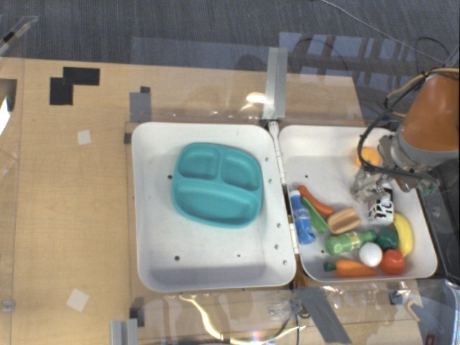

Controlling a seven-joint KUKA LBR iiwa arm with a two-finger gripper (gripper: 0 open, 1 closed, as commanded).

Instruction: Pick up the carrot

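The carrot [316, 200] lies left in the right bin [316, 149], touching a blue bottle [302, 220] — the gripper [374, 190] hovers near; fingers unreadable; crowding risks a wrong grab

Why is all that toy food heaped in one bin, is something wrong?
Nothing looks spilled or broken. The toys lie jumbled in the right bin, carrot included, while the teal tray sits slightly askew in the left bin.

A teal tray [217, 183] is seen in the left bin [151, 264]. The claw [370, 187] is poised over the right bin [316, 153]. A carrot [353, 268] is laid along its near edge.
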